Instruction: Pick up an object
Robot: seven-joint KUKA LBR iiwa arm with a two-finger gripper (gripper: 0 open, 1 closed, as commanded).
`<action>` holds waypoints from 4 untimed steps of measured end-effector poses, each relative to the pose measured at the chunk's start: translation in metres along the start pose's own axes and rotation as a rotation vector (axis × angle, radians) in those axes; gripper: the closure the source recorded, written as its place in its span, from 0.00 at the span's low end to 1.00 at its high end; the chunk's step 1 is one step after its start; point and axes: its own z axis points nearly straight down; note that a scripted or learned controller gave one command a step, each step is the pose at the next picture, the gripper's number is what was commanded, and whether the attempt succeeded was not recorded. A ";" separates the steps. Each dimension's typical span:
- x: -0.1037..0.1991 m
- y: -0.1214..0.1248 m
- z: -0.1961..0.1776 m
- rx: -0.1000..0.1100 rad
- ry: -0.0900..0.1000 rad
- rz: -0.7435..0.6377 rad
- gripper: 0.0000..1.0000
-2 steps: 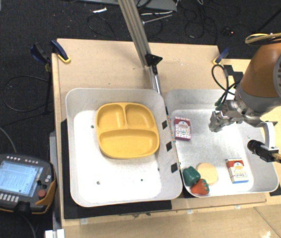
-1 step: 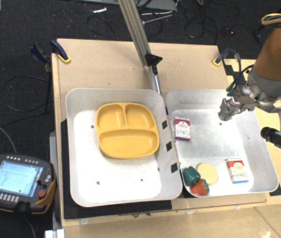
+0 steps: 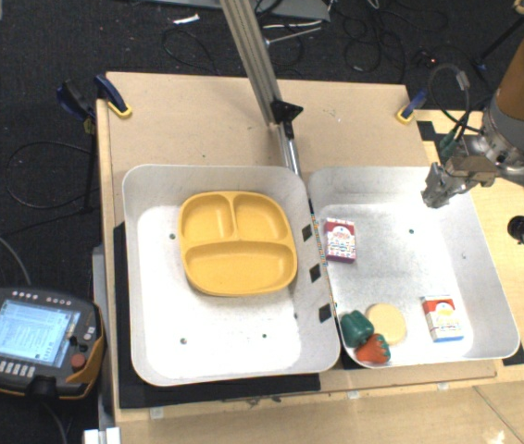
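Note:
My gripper [image 3: 437, 194] hangs over the far right corner of the right bin [image 3: 401, 239], with nothing seen between its fingers. In that bin lie a small red and white box [image 3: 341, 241] near the left wall, a second small box [image 3: 442, 318] at the near right, and a pale round disc [image 3: 387, 320] beside a green piece [image 3: 355, 324] and a red piece [image 3: 373, 348] at the near left corner. A yellow divided plate [image 3: 238, 242] sits in the left bin [image 3: 165, 340].
A grey metal pole [image 3: 255, 49] slants up from between the bins at the back. A teach pendant [image 3: 31, 340] lies on the floor at the left. Clamps [image 3: 109, 95] hold the bench's far corners.

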 end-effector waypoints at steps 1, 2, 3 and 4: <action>0.059 0.001 0.004 0.007 0.003 -0.005 1.00; 0.111 0.009 0.006 0.006 0.003 -0.005 1.00; 0.160 0.015 0.033 0.010 0.003 -0.004 1.00; 0.208 0.026 0.051 0.007 0.003 -0.004 1.00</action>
